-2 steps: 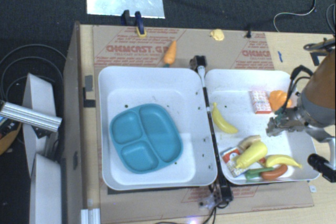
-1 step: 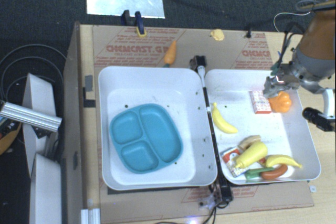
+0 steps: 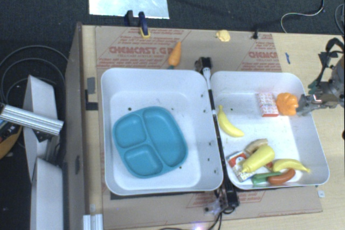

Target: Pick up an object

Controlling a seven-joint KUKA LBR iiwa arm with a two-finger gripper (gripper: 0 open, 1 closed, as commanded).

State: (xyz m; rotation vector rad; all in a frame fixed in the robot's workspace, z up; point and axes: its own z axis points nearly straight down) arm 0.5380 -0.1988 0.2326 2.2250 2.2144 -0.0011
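Note:
The right bin (image 3: 302, 132) holds several toy foods. An orange pumpkin-like piece (image 3: 286, 103) lies near its right wall, touching a pink-and-white packet (image 3: 266, 104). A small banana (image 3: 228, 123) lies at the left. In the front corner a yellow bottle (image 3: 257, 159), a second banana (image 3: 290, 165), a red sausage (image 3: 281, 176) and a green piece (image 3: 261, 180) are heaped together. My gripper (image 3: 311, 99) sits low at the bin's right rim, right beside the orange piece, with the arm (image 3: 333, 75) running off the right edge.
The left bin (image 3: 156, 83) carries a blue divided plate (image 3: 149, 140). On the cardboard behind the bins lie an orange carrot (image 3: 174, 55) and a small yellow piece (image 3: 222, 35). A black clip (image 3: 204, 65) sits at the rear where the bins meet.

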